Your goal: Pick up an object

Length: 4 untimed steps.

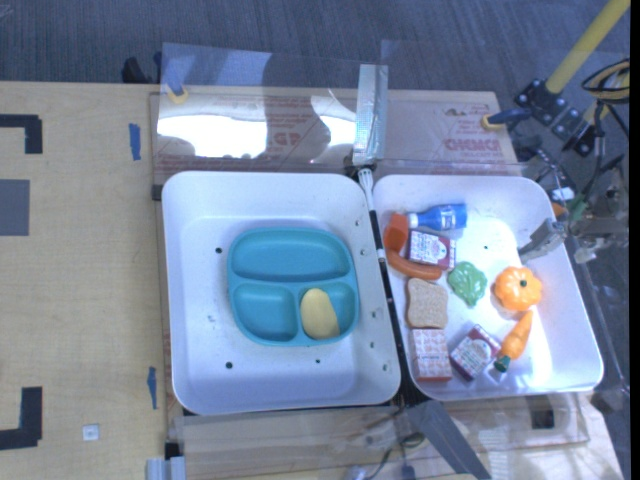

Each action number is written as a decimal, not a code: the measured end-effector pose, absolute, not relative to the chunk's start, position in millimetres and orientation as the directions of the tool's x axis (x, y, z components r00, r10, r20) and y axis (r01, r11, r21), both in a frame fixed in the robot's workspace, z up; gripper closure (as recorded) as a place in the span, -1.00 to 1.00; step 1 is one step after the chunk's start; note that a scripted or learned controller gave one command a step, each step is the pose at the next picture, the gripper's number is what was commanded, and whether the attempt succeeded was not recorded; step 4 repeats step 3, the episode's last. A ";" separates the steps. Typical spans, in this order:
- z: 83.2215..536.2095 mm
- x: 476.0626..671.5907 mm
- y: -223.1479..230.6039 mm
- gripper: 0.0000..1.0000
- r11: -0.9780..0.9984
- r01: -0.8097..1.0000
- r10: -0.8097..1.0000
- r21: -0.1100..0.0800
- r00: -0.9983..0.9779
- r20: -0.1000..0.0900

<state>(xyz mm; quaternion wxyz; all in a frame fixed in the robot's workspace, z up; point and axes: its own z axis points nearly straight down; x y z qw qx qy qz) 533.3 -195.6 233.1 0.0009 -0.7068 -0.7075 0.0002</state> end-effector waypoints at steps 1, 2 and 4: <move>320.5 558.2 -201.8 -1.00 -0.352 0.936 0.936 0.004 0.352 -0.001; 187.1 596.9 -177.6 -1.00 -0.447 0.894 0.894 -0.012 0.447 -0.002; 202.0 599.8 -178.5 1.00 -0.445 0.896 0.896 -0.001 0.445 -0.001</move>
